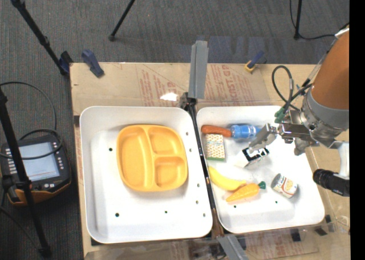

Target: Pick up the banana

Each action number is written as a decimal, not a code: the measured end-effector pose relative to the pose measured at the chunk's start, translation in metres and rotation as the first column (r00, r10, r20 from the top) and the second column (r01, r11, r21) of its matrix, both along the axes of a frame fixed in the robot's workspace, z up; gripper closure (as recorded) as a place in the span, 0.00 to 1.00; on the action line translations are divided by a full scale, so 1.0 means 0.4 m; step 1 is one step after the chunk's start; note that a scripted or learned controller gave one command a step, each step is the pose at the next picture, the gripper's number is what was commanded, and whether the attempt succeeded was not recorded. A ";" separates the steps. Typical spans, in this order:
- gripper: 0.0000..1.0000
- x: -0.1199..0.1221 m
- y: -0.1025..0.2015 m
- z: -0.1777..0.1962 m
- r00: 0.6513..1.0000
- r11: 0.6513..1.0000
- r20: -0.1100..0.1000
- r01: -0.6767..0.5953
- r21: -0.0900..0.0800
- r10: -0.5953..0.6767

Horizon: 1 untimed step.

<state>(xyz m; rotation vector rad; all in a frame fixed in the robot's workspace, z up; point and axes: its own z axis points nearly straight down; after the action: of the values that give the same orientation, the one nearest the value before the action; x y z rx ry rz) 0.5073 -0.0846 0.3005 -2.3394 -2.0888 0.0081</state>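
Observation:
The yellow banana [223, 178] lies in the right bin [302, 210], near its left wall, curving from the upper left towards the lower right. Its lower end touches an orange carrot [244, 192]. My gripper [256, 154] hangs over the middle of the right bin, up and to the right of the banana and apart from it. It is open, and I see nothing between its fingers. The grey arm with its orange band reaches in from the right.
The right bin also holds a sausage [217, 131], a blue bottle [245, 131], a small patterned box [214, 146] and a small can [284, 186]. A yellow divided plate [153, 157] lies in the left bin [97, 196]. A grey divider post [198, 73] stands between the bins.

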 end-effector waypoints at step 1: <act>0.00 -0.082 0.152 -0.292 0.999 0.999 -0.004 0.049 0.000 -0.049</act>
<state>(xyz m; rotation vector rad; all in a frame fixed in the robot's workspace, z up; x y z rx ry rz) 0.4746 -0.0237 0.1839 -2.3880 -2.0288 0.0120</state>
